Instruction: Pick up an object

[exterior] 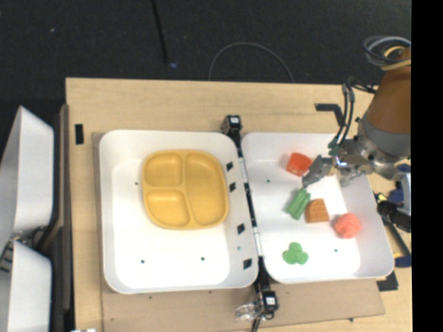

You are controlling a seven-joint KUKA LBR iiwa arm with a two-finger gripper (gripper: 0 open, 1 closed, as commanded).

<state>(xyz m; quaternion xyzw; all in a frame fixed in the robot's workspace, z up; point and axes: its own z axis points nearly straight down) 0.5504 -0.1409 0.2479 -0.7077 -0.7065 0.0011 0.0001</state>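
Note:
The right bin (277, 151) holds several small objects. An orange-red block (299, 163) lies near its back, and a green block (298, 204) sits tilted at the middle, touching a brown-orange block (317, 211). A pink-red ball (347, 225) rests to the right, with a green clover-shaped piece (295, 254) near the front. My gripper (333, 173) hangs over the bin's back right, just right of the orange-red block and above the brown-orange block. Its fingers are spread open with nothing between them; the left fingertip (313, 174) points toward the green block.
The left bin (118, 254) holds a yellow divided plate (185, 189). A black clamp strip (243, 206) runs between the bins. White boxes (28, 185) stand off the bench's left edge. The arm's orange band (393, 102) rises at the right.

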